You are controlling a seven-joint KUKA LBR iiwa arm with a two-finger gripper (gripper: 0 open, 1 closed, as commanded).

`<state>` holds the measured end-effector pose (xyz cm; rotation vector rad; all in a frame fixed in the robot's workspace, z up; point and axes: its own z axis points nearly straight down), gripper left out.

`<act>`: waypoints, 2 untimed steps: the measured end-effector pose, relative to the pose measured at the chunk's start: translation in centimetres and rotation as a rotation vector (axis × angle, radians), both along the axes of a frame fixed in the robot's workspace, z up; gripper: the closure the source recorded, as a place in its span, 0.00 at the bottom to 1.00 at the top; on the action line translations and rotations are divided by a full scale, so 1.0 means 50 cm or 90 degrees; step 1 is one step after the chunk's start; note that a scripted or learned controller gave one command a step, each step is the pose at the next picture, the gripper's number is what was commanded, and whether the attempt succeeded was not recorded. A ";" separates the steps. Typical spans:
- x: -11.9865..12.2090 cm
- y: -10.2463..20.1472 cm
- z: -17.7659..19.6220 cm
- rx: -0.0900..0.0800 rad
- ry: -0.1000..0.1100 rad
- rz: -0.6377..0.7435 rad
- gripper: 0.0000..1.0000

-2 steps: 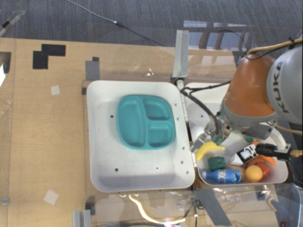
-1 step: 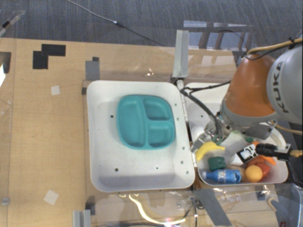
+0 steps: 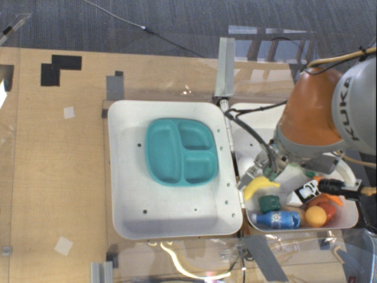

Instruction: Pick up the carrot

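Carrot lies in the right bin, near its right wall, a small orange sliver mostly hidden among the other items; only a short stretch of it shows.

Going from the biggest thing down: the arm, with its orange band and grey casing, reaches in from the right and hangs over the right bin, covering most of that bin's upper half. The left bin sits just beside the right one, the two rims touching along the middle. In the left bin rests a teal divided plate, lying flat toward the far half of the bin, with three compartments facing up.

The right bin is crowded along its near edge. A yellow banana lies at the left, just under the gripper. Near it sits a dark green block, and in front of that a blue bottle-like item lies on its side against the near wall. An orange ball rests to the right of the blue item, just in front of the carrot. A black and white piece lies between the banana and the carrot.

The gripper is low over the banana, well left of the carrot; whether its claw is spread or closed I cannot tell, since the wrist hides it.
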<state>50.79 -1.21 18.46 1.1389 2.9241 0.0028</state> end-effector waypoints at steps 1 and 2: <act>0.000 0.000 0.000 0.000 0.000 0.000 0.00; 0.000 0.000 0.000 0.000 0.000 0.000 0.00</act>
